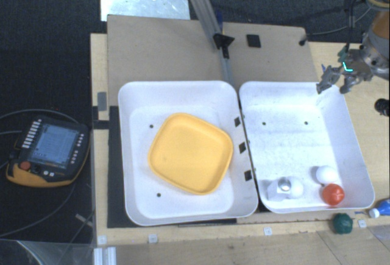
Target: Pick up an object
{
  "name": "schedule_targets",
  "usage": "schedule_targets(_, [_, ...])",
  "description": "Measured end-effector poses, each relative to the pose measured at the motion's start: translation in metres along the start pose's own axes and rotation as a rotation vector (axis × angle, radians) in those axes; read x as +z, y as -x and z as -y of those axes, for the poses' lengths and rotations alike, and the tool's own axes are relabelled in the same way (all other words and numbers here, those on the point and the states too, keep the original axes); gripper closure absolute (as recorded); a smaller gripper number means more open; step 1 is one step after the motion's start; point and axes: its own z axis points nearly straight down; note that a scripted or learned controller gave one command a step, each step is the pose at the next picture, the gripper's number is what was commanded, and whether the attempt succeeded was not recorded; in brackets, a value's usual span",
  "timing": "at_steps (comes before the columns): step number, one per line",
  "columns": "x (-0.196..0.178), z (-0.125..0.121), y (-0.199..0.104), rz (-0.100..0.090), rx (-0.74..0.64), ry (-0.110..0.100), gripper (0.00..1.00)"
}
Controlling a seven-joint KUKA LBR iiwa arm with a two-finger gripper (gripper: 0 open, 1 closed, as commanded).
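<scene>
We see two white bins side by side on the bench. The left bin (131, 136) holds a yellow plate (191, 152) lying flat near its middle, turned a little so its corners point off-square. The right bin (292, 130) has its things gathered at the near edge: a white ball (325, 174), an orange ball (333, 194) just in front of it and touching or nearly so, and to their left a small white piece with a grey metal cap (285, 186) — we cannot tell what it is.

The gripper (334, 81) hangs over the far right corner of the right bin, at the bin's rim, well apart from the balls. Its two dark fingers (325, 79) are spread with a gap between them, and nothing sits in that gap.

Outside the bins, a dark green ball (342, 223) rests on the bench by the right bin's near corner, with a blue-and-white bit just to its right at the frame edge. A yellow-and-grey pendant (47, 149) lies on the dark floor to the left, its cable looping around it.
</scene>
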Motion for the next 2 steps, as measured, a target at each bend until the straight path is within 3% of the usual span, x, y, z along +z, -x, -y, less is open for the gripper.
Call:
schedule_targets(1, [0.000,0.000,0.000,0.000,0.000,0.000,0.00])
schedule_targets(2, [0.053,-0.006,0.008,-0.001,0.001,-0.004,0.00])
